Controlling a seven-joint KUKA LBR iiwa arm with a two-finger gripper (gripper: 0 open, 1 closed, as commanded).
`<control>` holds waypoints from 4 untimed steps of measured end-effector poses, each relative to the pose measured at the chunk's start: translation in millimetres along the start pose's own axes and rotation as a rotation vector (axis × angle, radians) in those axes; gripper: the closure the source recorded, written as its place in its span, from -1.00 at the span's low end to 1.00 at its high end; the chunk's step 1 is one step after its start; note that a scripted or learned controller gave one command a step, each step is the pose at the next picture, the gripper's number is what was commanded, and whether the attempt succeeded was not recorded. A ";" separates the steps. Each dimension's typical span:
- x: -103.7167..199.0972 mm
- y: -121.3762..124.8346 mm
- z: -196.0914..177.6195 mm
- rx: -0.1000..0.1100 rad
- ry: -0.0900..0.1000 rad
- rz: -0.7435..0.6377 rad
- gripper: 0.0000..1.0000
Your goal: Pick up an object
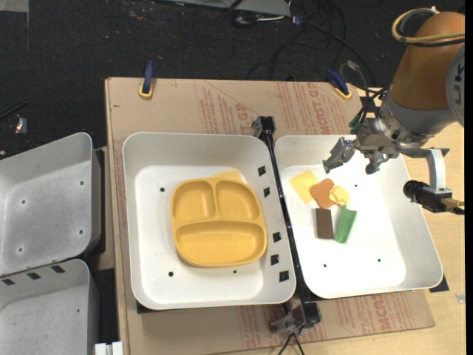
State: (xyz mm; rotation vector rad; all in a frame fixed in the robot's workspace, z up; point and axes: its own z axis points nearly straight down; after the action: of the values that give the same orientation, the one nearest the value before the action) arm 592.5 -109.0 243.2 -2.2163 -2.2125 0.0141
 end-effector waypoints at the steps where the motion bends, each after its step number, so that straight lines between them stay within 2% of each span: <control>1: 0.2 2.1 -7.7 -0.013 -0.001 -0.002 -1.00; 3: -2.0 4.7 79.7 -0.010 0.000 -0.001 -1.00; 4: 3.7 3.8 142.7 -0.009 0.000 -0.001 -1.00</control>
State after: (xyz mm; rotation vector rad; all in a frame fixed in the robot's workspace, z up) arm 594.4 -105.2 100.4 -2.2192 -2.2178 0.0042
